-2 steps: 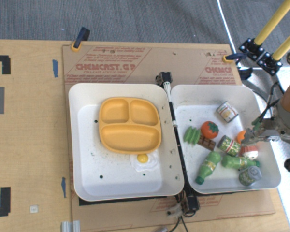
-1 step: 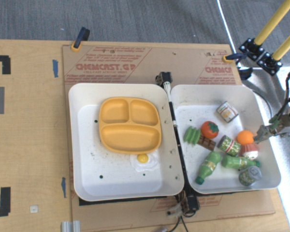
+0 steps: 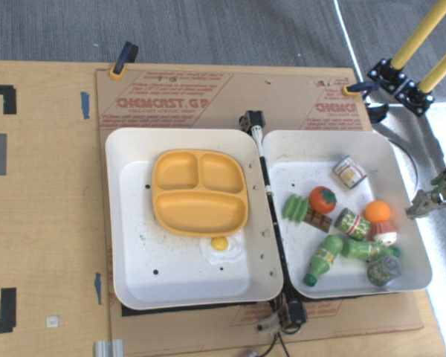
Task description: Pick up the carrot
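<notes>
In the right bin (image 3: pixel 401 162), a rounded orange piece (image 3: pixel 377 212) lies near the right wall; it is the only orange item and I cannot tell whether it is the carrot. It touches a dark can (image 3: pixel 351 223) on its left and a red and white piece (image 3: pixel 386 236) below. A grey metal part that looks like my gripper (image 3: pixel 433 195) hangs just outside the bin's right wall, about 70 px right of the orange piece, with nothing seen in it.
Also in the right bin are a red tomato (image 3: pixel 322 198), a green vegetable (image 3: pixel 295 208), a small labelled can (image 3: pixel 349 172), a green bottle (image 3: pixel 324 258) and a grey lump (image 3: pixel 383 271). The left bin (image 3: pixel 126 222) holds a yellow divided plate (image 3: pixel 200 192) and a fried egg (image 3: pixel 220 245). Yellow tripod legs (image 3: pixel 424 28) stand at the back right.
</notes>
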Available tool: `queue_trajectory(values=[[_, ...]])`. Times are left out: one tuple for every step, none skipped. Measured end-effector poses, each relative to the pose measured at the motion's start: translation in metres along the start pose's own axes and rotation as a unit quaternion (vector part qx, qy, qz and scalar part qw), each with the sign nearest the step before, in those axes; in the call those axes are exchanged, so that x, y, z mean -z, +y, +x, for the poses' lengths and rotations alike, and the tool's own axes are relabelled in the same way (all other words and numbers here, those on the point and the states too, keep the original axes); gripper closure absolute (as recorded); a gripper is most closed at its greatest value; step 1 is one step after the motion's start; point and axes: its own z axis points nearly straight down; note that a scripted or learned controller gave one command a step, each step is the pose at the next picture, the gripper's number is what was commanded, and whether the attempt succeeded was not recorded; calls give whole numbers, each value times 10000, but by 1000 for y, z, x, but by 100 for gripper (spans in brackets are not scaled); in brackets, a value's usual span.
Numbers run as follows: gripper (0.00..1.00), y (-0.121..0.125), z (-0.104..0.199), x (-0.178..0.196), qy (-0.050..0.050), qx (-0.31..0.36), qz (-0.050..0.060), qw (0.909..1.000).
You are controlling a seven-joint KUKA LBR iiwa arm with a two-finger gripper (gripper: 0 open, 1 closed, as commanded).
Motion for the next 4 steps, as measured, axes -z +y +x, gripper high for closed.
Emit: queue_trajectory(values=[[100,0,-5,8,-1,1262,-4,9920],[100,0,-5,8,13,2717,4,9624],[100,0,-5,9,14,3915,2,9202],[100,0,-5,4,17,5028,0,8644]])
